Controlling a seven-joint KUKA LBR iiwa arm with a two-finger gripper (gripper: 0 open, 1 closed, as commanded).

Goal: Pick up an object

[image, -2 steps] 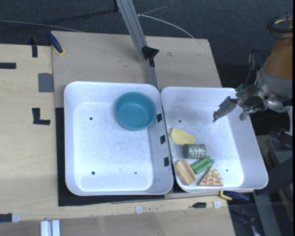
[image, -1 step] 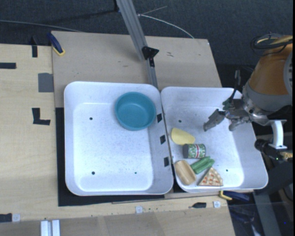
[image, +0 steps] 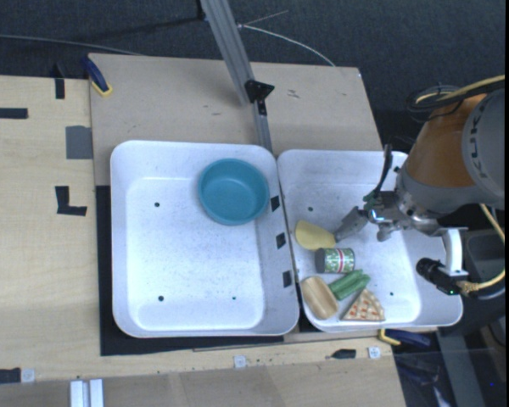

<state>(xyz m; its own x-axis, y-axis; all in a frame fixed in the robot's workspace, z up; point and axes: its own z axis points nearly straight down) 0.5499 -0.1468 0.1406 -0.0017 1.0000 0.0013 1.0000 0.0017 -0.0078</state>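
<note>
The right bin [image: 322, 172] holds a cluster of small items at its front left: a yellow rounded piece [image: 312, 235], a small can lying on its side [image: 335, 259], a green cucumber-like piece [image: 349, 285], a tan bun [image: 319, 297] and a pizza slice [image: 365, 308]. My gripper [image: 365, 230] hangs over the middle of that bin, just right of the yellow piece and above the can. It is open, and nothing sits between its fingers. A blue bowl [image: 232, 192] stands in the left bin [image: 153, 253].
The grey arm with its orange band [image: 445, 155] comes in over the right bin's right rim. A metal pole [image: 233, 49] slants down to the bins' shared back edge. Cables and a black fitting [image: 437, 276] lie at the right bin's right side.
</note>
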